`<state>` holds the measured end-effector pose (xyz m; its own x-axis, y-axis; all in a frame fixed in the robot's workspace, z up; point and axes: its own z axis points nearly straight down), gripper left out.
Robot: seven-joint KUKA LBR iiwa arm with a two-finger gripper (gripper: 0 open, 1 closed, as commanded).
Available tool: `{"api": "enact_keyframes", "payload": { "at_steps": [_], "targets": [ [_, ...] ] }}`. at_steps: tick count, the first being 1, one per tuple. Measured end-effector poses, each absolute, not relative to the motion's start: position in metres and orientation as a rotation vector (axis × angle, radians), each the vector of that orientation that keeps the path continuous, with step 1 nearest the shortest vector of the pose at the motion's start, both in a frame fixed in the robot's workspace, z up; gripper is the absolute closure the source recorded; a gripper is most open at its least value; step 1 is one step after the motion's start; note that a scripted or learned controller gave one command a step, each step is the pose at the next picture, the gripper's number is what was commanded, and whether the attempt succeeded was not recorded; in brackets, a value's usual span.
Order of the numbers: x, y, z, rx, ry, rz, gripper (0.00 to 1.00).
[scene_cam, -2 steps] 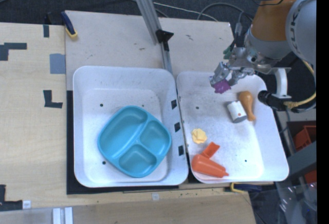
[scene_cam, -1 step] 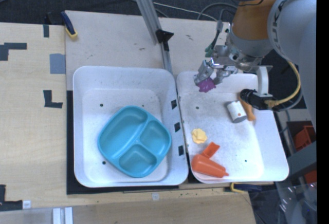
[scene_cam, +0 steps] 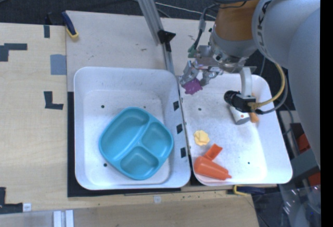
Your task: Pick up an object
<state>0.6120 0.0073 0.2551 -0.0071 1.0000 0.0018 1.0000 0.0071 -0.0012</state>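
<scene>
Two bins sit side by side on the surface (scene_cam: 31,132), touching along their inner walls. Taking the right bin (scene_cam: 270,166) as the landmark: the left bin (scene_cam: 83,116) lies just left of it and holds a divided tray (scene_cam: 136,142) in its near half. Inside the right bin, a small lumpy piece (scene_cam: 202,137) lies near its left wall, with a carrot-shaped toy (scene_cam: 210,167) just in front of that, at the near left corner. The pincer (scene_cam: 196,79) hangs over the far left corner with a small toy (scene_cam: 192,86) between its fingers. A clamp (scene_cam: 69,25) lies on the surface well behind the left bin.
</scene>
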Motion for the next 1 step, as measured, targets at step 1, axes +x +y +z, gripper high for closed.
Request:
{"api": "enact_keyframes", "payload": {
  "at_steps": [1],
  "targets": [
    [0.6022, 0.0633, 0.2380, -2.211, -2.227, 0.003, 1.00]
  ]
}}
